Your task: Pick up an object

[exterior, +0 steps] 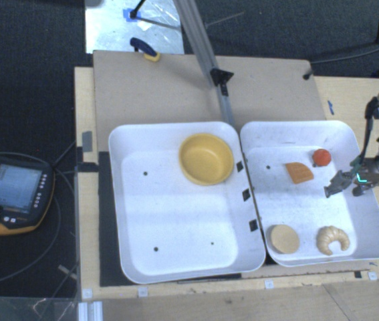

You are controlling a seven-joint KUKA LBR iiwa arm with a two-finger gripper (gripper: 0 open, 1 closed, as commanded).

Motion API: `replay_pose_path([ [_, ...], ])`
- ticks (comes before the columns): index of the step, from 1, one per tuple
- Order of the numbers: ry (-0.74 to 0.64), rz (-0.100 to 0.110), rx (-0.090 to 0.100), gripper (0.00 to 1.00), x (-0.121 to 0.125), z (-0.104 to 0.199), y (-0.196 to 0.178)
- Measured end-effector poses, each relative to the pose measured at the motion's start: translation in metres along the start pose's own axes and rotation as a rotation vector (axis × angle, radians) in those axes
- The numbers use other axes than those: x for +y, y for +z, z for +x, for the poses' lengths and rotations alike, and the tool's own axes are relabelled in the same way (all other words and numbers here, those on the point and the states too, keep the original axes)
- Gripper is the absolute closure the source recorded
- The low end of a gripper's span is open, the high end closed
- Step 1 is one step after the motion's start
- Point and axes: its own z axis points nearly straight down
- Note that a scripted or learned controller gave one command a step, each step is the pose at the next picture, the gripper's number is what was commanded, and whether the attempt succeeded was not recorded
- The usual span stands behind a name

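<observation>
The right bin point(366, 236) holds an orange wedge point(299, 172), a small red ball point(321, 156), a round tan disc point(285, 239) and a pale croissant point(332, 239). My gripper point(344, 184) reaches in from the right edge over the bin's right side, right of the wedge and below the ball. Its dark fingers point left and nothing shows between them. A yellow bowl point(206, 158) sits at the top right of the left bin point(136, 246).
A grey pole point(201, 39) slants down to the bins' top edge, ending between them. A pendant with a screen point(10, 194) lies on the floor at left. A cable loops near the arm at right.
</observation>
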Motion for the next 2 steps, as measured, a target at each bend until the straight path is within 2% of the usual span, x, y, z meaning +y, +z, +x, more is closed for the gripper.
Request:
replay_pose_path([
  [1, 0.000, 0.000, 0.000, 0.00, 0.000, 0.000, 0.000],
  [2, 0.001, 0.005, 0.001, 0.00, 0.002, -0.003, 0.062],
])
